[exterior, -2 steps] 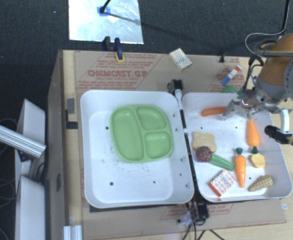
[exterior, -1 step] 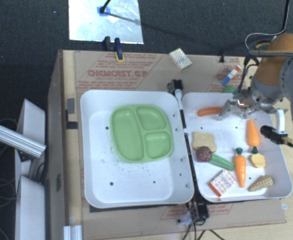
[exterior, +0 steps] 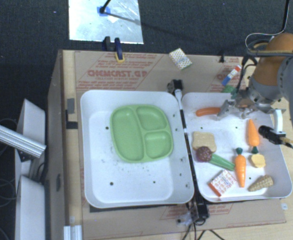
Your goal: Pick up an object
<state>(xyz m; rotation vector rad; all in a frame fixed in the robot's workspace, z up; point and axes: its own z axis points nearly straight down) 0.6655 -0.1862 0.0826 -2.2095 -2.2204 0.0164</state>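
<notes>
Camera view has the right-hand bin (exterior: 286, 181) crowded along its near edge: an ice-cream cone (exterior: 261, 183) in the corner, a small red-and-white packet (exterior: 222, 182) beside it, then a carrot (exterior: 240, 169) standing almost on end against a yellow piece (exterior: 258, 160). A little further in lie a slice of bread (exterior: 204, 141) touching a dark purple thing with a green stalk (exterior: 212, 157), and a second orange carrot (exterior: 252, 132). With things packed this tight, I'd guess a descent could nudge a neighbour or pinch two at once, or slip off a rounded carrot. Further back a sausage (exterior: 208, 112) lies alone near the bin's far wall, just beside the gripper (exterior: 230, 107), which hangs low there; it looks the likeliest pick, though which object is meant is unclear. I cannot tell how the jaws stand, since the wrist blurs into the bin. The arm's upper part is cut off at the right. The left bin (exterior: 94, 184) holds a green divided plate (exterior: 140, 133).
</notes>
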